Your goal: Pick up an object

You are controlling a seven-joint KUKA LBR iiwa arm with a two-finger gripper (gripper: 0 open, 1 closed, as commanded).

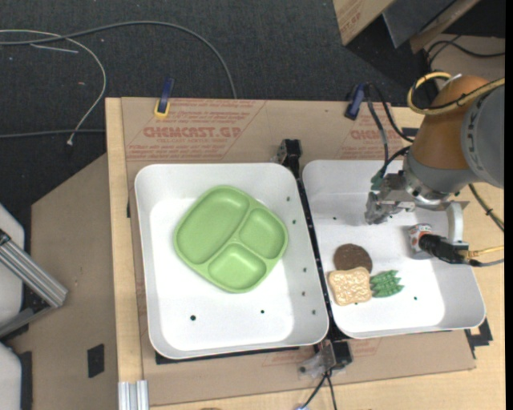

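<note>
Cardboard-topped bench [200,128] holds two white bins. Left bin [160,320] has a green divided plate [231,238]; right bin [449,312] has brown cookie [352,257], cracker [349,287], green toy [386,283]. Gripper [381,210] hangs above right bin, holding nothing visible.

Dark carpet floor [56,104] around a cardboard-covered tabletop [216,128].
Thin cables [88,56] trail at eleven o'clock; a cardboard box [361,18] sits at one o'clock.

A divided plate [231,237] lies in the left bin [160,316]; three food pieces [353,276] in the right bin [449,312].
</note>
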